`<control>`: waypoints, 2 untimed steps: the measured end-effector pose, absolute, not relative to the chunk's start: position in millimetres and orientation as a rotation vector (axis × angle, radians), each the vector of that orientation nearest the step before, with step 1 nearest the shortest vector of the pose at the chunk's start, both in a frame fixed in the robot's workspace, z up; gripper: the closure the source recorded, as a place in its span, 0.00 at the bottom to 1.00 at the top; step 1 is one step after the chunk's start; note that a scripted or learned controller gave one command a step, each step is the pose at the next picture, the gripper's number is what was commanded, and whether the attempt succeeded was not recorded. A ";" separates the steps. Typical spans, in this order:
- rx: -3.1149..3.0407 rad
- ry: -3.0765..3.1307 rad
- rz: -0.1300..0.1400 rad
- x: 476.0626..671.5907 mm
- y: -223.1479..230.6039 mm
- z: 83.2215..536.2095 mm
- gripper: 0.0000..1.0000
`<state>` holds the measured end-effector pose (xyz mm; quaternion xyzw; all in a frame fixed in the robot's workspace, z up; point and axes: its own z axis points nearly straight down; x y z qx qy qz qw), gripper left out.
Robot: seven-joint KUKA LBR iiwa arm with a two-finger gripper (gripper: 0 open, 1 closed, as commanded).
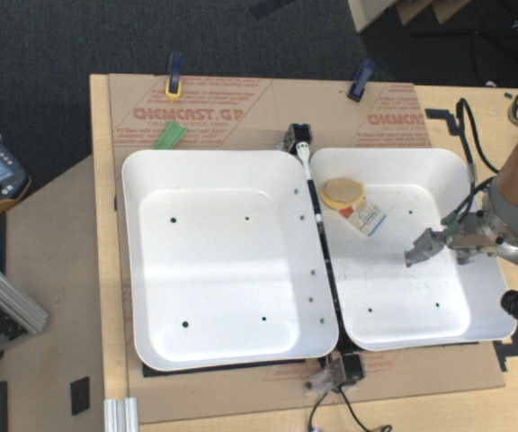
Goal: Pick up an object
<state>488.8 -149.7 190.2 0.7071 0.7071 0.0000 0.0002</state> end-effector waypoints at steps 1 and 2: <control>2.202 2.209 0.016 556.1 -171.0 347.9 0.00; 2.213 2.205 0.013 484.4 -189.3 477.7 0.00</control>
